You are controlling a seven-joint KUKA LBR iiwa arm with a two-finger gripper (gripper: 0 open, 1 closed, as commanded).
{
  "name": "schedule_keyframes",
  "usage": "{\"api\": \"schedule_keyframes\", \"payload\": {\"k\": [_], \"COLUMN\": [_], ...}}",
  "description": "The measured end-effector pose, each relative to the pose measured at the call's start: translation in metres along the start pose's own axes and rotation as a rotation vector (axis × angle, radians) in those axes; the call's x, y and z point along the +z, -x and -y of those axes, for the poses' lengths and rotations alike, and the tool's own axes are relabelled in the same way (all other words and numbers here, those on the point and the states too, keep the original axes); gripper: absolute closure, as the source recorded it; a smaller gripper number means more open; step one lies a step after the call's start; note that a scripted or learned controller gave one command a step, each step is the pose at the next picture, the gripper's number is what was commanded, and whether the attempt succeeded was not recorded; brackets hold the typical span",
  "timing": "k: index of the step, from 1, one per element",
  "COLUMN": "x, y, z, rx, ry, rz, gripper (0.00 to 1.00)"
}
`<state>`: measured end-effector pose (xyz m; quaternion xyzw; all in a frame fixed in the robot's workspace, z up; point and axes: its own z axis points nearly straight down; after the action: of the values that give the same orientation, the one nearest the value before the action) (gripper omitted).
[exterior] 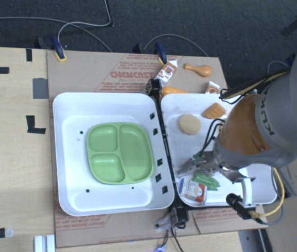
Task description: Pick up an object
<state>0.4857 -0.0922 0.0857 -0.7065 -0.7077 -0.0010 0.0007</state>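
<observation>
- Dark carpet runs behind my bench, with thin cables looping across it toward two blue clips on the cardboard sheet that lies under both bins.
- Left bin: I see one green divided plate lying flat near its middle, three compartments showing, nothing in them.
- Right bin: a round tan bun-like piece sits toward the far end, apart from everything else.
- Also in the right bin, an orange wedge lies beside the far right wall, partly under the arm.
- At the near end of that bin, a small white-and-red packet lies flat, with a green item just above it, touching or overlapping it.
- Outside the bins, on the cardboard past the far rim, I see a tan drumstick-shaped toy, a small printed box and an orange piece against the rim.
- My gripper hangs low over the near half of the right bin, right beside the green item; I cannot tell how its claw stands, nor whether anything is in it.
</observation>
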Motion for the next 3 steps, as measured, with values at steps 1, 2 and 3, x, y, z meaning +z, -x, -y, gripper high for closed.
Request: {"api": "schedule_keyframes", "payload": {"k": [1, 2, 3], "x": [-0.052, -0.005, -0.007], "y": [0.083, 0.06, 0.012], "z": [0.002, -0.081, -0.012], "rx": [0.003, 0.001, 0.002], "ry": [-0.001, 0.011, 0.017], "rz": [0.004, 0.008, 0.01], "gripper": [0.0, 0.0, 0.0]}}
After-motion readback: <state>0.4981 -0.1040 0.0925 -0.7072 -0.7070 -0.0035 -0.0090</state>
